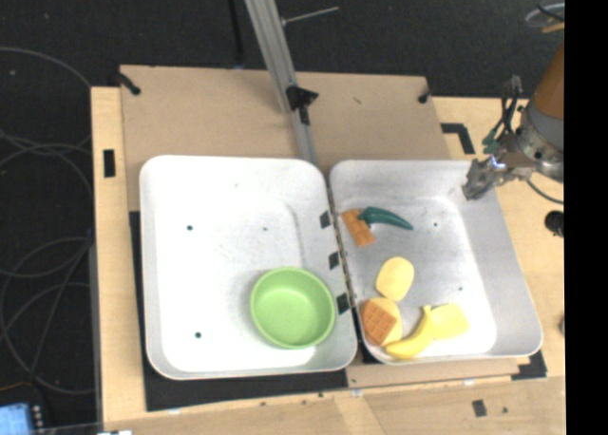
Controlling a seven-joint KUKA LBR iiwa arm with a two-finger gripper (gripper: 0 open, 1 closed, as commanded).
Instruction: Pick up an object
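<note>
Gripper [478, 179] is hovering over the far right corner of the right bin [494, 262]; can't tell its state from this view, nothing seen in it. In the right bin: teal pepper [388, 218] lying w/ an orange piece [357, 228] just beside it, yellow lemon [394, 278], orange waffle [381, 320], banana [414, 338], yellow block [448, 320]. Green bowl [293, 306] is sitting in the left bin [218, 224].

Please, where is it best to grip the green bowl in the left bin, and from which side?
Probably the green bowl is best gripped on its rim, coming from above. It stands upright and open, so the thin wall can go between the fingers. The far-left rim looks best: the near and right sides lie close to the left bin's walls.
</note>
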